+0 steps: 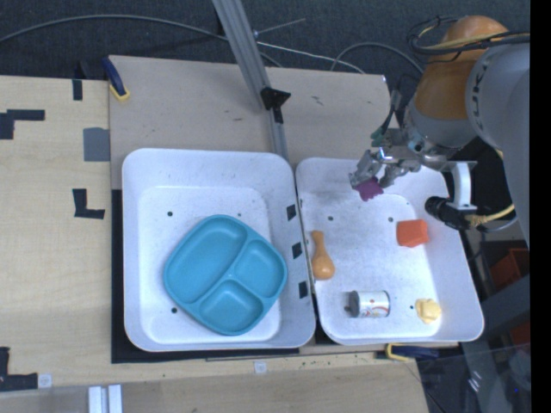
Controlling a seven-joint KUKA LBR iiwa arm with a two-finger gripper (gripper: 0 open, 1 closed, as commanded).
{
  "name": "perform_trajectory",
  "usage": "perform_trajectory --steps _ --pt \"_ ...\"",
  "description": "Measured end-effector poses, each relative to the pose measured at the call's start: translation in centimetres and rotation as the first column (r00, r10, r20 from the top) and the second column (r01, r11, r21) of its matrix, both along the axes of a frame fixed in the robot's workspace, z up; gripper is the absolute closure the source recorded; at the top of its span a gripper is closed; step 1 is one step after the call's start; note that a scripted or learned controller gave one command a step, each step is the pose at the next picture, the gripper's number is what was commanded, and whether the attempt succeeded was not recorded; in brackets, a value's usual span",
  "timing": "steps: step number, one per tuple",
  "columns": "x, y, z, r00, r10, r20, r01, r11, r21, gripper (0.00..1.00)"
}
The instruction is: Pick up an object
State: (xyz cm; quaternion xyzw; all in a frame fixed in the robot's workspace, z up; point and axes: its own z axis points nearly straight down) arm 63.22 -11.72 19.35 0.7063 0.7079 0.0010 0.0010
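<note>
My gripper hangs over the far part of the right bin, near its back wall. A small purple object sits between its fingertips, and the fingers are shut on it. Lower in the same bin lie an orange block, an orange pear-shaped toy close to the left wall, a small metal can on its side, and a yellow toy near the front right corner.
The left bin holds a blue divided plate. A slanted metal post rises behind the bins. The arm's grey body and orange band fill the upper right.
</note>
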Motion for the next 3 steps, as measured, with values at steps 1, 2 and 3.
perform_trajectory --steps 1,2,3 --pt "0.1 0.1 2.1 1.000 0.000 -0.001 0.000 1.000 0.000 1.00" --pt "0.3 5.0 3.1 1.000 0.004 -0.003 -0.004 1.000 0.002 1.00" --pt "1.3 10.8 4.1 1.000 0.006 -0.003 -0.006 1.000 0.003 1.00"
